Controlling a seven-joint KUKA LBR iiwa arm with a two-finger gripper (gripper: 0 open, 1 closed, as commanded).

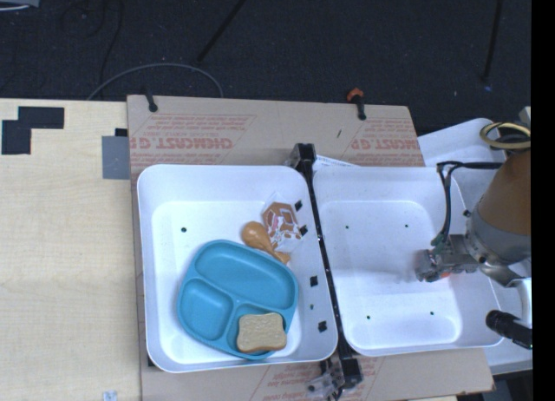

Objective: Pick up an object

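Observation:
In the left bin (pixel 165 217) lies a blue divided plate (pixel 234 291) with a slice of bread (pixel 261 332) in its near right compartment. Just behind the plate sit a tan drumstick-shaped toy (pixel 260 239) and a small clear packet with a brown and white print (pixel 283 220). My gripper (pixel 434 267) hangs low over the right side of the right bin (pixel 390 217), far from all these things. The arm's grey and orange wrist (pixel 512 208) rises behind it at the right edge. I see nothing between the fingers.
A black divider clip strip (pixel 316 252) runs between the two bins. Both bins rest on a cardboard sheet (pixel 260 134) with red print. White paper (pixel 460 139) lies at the back right, and a light wooden bench top (pixel 61 243) extends left.

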